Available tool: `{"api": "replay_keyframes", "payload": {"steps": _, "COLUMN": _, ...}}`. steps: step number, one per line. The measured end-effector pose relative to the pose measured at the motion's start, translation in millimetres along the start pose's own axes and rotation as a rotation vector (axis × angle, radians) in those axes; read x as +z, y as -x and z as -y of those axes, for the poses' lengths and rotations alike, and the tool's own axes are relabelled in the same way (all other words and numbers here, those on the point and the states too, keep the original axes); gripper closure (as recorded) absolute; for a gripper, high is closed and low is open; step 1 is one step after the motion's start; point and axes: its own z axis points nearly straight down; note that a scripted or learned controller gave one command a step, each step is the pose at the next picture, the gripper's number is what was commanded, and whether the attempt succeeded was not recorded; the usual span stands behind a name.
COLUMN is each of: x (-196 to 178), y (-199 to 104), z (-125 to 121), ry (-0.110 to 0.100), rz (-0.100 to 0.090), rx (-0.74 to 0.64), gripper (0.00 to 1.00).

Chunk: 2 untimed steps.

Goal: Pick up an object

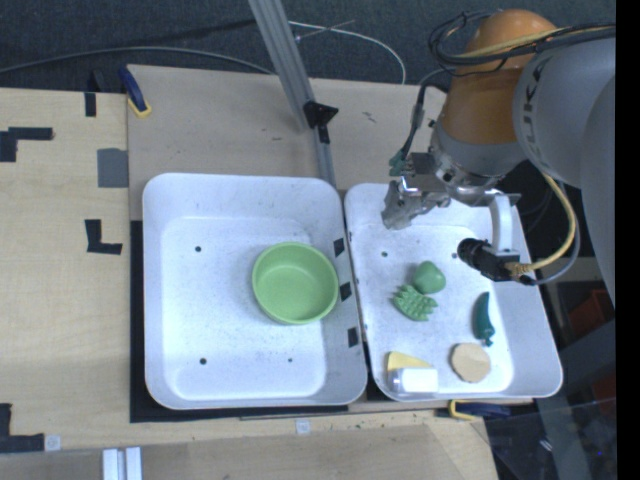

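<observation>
Lying in the right bin (520, 363): a little green round thing (430, 277), with a spiky green leaf toy (413, 303) touching it just below. Farther toward the bin's right wall, a thin dark green pepper shape (484, 317). Near the bin's front wall, a tan round cookie thing (470, 362) and, beside it, a yellow and white block (410, 373).

Hanging over the back part of the same bin, well above the toys: the gripper (402, 211). Holding nothing. Can't tell how wide the tips are.

Next to that bin, in the left bin (200, 298): a green bowl (294, 283), upright.
</observation>
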Motion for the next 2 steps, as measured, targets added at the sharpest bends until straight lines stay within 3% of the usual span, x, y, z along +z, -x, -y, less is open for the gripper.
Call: {"api": "replay_keyframes", "payload": {"steps": 2, "x": 7, "y": -112, "z": 16, "ry": 0.002, "rz": -0.001, "rx": -0.002, "gripper": 1.00}}
